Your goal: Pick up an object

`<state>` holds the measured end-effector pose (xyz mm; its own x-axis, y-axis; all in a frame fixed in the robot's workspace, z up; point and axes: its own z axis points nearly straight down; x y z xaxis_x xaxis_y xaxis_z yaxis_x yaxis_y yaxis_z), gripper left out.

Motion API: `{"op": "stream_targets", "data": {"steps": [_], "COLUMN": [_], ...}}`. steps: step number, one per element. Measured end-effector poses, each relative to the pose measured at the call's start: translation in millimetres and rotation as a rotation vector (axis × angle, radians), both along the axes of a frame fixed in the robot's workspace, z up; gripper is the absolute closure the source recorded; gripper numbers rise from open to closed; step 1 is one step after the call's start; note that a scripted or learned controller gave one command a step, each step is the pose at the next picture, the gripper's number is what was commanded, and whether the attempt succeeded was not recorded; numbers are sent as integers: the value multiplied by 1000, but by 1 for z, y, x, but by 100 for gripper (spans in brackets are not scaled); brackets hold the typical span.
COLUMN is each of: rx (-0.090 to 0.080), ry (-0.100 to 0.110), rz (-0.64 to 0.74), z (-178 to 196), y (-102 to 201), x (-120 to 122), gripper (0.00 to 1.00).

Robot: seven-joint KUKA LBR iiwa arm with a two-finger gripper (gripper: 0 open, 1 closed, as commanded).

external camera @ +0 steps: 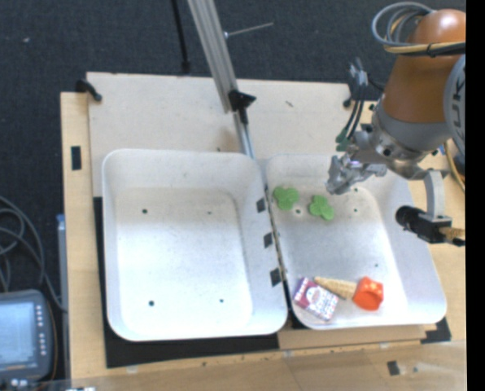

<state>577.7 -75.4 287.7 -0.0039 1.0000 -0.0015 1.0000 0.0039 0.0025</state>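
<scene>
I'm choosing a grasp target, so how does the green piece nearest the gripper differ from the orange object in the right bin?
The green piece is green, flat and lobed; the orange object is orange-red and chunkier. The green piece lies near the bin's far end, just below the gripper; the orange object sits at the near end, touching a tan cone. Both are small and lie in the right bin.

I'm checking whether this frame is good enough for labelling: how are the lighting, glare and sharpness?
Camera view: lighting is even, with soft shadows along the bin rims; the orange band carries a bright highlight; the gripper looks slightly blurred, its fingers hard to resolve; the green pieces and orange object are soft but recognisable.
</scene>
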Motion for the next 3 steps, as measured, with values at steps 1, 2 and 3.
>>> {"op": "stream_targets", "data": {"steps": [1,2,3], "rx": [1,1,2], "ry": [3,3,2], "rz": [0,1,2], "z": [-13,-31,-43], "y": [40,87,143], "x": [11,27,43], "gripper": [100,100,100]}}
